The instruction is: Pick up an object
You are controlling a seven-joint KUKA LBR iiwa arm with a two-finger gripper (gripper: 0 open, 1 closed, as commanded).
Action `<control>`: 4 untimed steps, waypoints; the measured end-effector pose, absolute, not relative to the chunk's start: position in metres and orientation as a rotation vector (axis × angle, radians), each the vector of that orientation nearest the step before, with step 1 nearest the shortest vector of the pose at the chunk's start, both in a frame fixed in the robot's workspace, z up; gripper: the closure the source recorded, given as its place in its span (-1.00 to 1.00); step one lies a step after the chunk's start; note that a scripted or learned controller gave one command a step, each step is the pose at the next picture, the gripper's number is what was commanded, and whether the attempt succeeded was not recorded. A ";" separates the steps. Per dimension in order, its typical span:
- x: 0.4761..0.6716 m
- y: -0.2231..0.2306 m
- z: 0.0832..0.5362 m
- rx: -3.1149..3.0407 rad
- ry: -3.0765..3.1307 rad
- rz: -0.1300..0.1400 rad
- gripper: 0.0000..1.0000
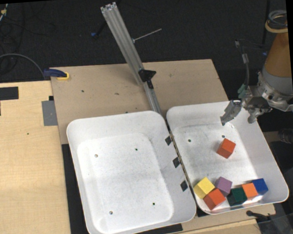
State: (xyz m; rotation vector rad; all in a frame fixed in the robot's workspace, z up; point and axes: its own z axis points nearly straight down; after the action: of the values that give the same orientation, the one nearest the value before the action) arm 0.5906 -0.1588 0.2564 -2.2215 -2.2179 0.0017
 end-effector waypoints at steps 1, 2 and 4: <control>0.591 -0.159 0.266 -2.220 -2.218 0.002 1.00; 0.590 -0.159 0.266 -2.219 -2.218 0.003 -1.00; 0.565 -0.066 0.202 -2.207 -2.220 0.006 -1.00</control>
State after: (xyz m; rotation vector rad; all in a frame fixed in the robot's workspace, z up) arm 0.5654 -0.0664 0.2017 -2.2071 -2.2203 0.0058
